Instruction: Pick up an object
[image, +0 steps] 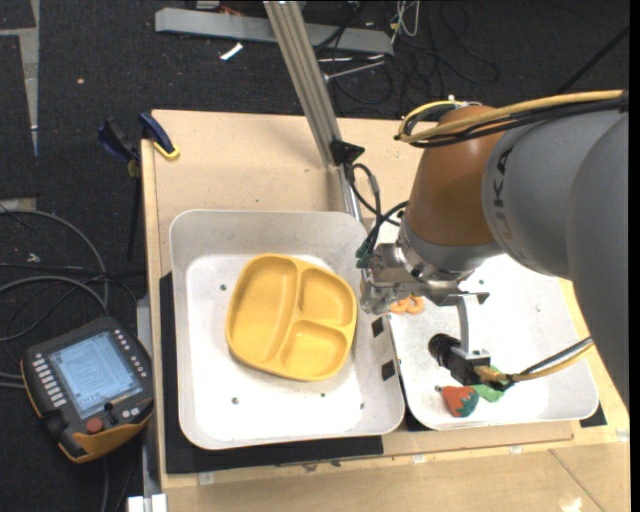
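Camera view:
Gripper: low over the seam between the bins, wrist hiding it; whether clenched or released, cannot tell.
Divided yellow plate: centre of left bin, open floor all around, widest toward 6 o'clock.
Red-and-green toy: right bin, 6 o'clock edge.
Orange piece: just beside the wrist.

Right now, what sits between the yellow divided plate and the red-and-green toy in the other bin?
In the camera view, between the yellow three-compartment plastic plate and the small red-and-green toy lie the two white bins' adjoining rims with small black clips, then bare white floor.
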